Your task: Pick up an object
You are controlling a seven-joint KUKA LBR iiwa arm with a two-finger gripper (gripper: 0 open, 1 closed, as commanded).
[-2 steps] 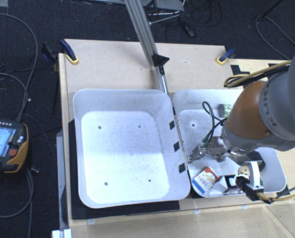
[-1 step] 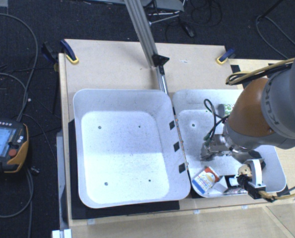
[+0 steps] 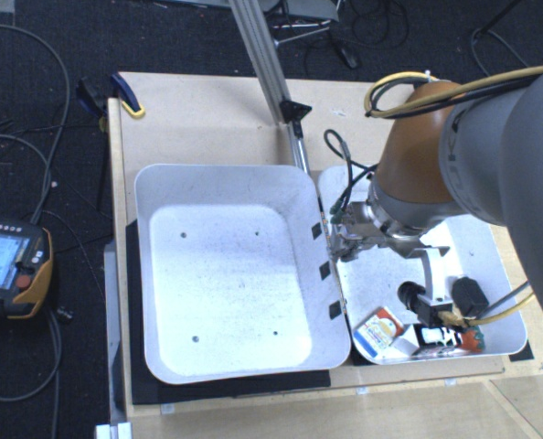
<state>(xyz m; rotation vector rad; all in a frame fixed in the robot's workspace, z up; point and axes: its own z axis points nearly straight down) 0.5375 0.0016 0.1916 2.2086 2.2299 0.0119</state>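
Gripper (image 3: 343, 238), open or closed indeterminable, low over shallow white right bin (image 3: 487, 254); small white packet with red-and-blue print (image 3: 378, 330) nearer the camera, slightly rightward, apparently flat, long axis diagonal.

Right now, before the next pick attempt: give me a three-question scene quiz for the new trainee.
1. True or false: the arm reaches over the view's right bin.
2. Where in that bin does the white, red and blue packet lie? A) near corner, beside the other bin B) far corner C) middle
3. Fill in: the band above the wrist is ____.
Key: 1 true; 2 A; 3 orange.
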